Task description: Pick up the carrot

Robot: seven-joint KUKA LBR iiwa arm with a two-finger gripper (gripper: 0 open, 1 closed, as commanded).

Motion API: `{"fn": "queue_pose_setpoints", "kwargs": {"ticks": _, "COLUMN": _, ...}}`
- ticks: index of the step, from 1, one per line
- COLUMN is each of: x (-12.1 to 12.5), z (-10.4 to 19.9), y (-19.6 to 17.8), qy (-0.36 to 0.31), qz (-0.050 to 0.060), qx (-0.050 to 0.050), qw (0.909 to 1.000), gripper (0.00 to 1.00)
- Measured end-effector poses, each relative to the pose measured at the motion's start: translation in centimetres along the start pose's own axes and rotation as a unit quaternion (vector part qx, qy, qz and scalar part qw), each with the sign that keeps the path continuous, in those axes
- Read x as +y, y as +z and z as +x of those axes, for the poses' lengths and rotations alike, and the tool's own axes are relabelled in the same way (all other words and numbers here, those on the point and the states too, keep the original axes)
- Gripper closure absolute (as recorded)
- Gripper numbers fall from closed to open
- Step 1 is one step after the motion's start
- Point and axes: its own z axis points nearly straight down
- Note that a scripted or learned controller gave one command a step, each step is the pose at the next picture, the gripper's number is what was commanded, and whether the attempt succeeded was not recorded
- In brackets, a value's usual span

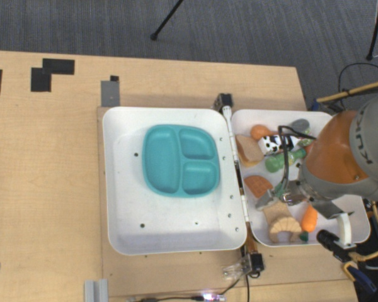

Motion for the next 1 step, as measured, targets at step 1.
{"fn": "queue_pose_setpoints", "kwargs": {"ticks": 1, "x": 0.32, "z": 0.09, "y": -0.81, "qy": -0.004, "qz": -0.002, "qx": -0.001, "qw": 1.0, "gripper": 1.0}}
